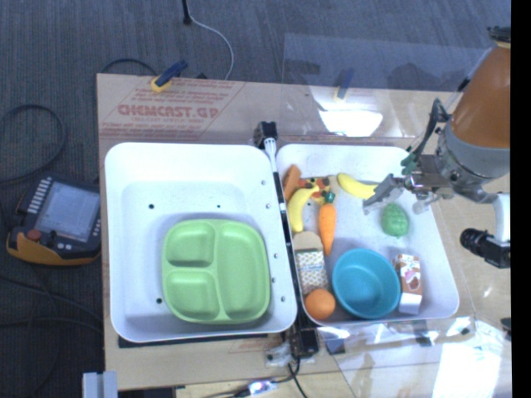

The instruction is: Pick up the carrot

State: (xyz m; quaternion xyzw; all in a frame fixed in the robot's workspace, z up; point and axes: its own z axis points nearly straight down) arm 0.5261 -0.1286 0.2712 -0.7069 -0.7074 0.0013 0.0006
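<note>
**Carrot untouched in right bin; gripper off to its right, above the green ball**

Camera view. The carrot (327,225) lies in the right bin (444,284), in the left half of that bin, among other play food. Its long axis runs nearly straight up and down the frame, the broad end with a green top toward the far wall, the tip pointing toward the near side and the blue bowl (366,283). A yellow banana (298,208) lies just beside it on the left; a patterned block (309,259) sits near its tip, lower left; a second banana (357,186) lies beyond it toward the far wall.

The gripper (401,191) hangs to the right of the carrot, over or just beside the green ball (395,220). Its two fingers stand spread apart with nothing between them: jaws released, no grasp.

Relation governing the next move: the carrot lies to the left of the jaws in this view and slightly nearer the camera. Judgement: the arm must travel left across the bin, and the jaws should close across the carrot's narrow width, not along its length. The banana at its left flank leaves little room for a finger on that side.

The left bin (133,181) holds a green divided plate (217,270), well apart from the work.
</note>
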